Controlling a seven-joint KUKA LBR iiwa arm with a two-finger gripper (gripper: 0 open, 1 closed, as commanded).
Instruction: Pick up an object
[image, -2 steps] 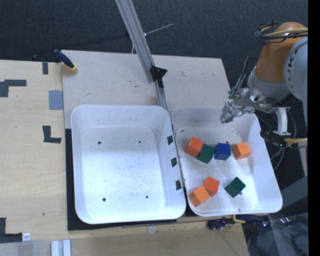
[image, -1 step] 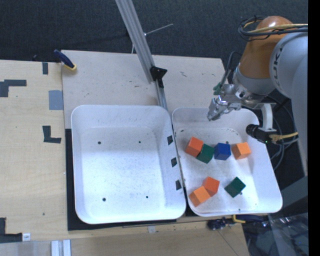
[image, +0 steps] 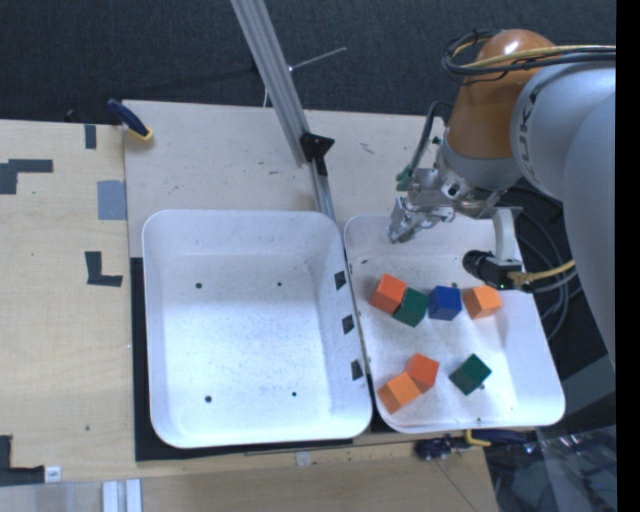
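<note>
The small orange cube (image: 389, 292), apparently a rigid plastic or wooden block, looked light, stiff and unlikely to break, with flat smooth faces that would suit a pinch across two opposite sides; its one awkward point was the small dark green cube (image: 411, 309) touching its lower right corner, which would leave little room for a finger on that side. It lay in the shallow white right-hand bin (image: 530, 400), toward the rim shared with the left white bin (image: 240, 225). Taking this orange cube as the landmark, the two-finger end effector (image: 403, 230) hung just above and slightly to the right of it in the view, over the bin's upper end and apart from every block, pinching nothing; whether its tips were spread or pressed together could not be told at this slant. A blue cube (image: 445, 302) sat just right of the green one.
</note>
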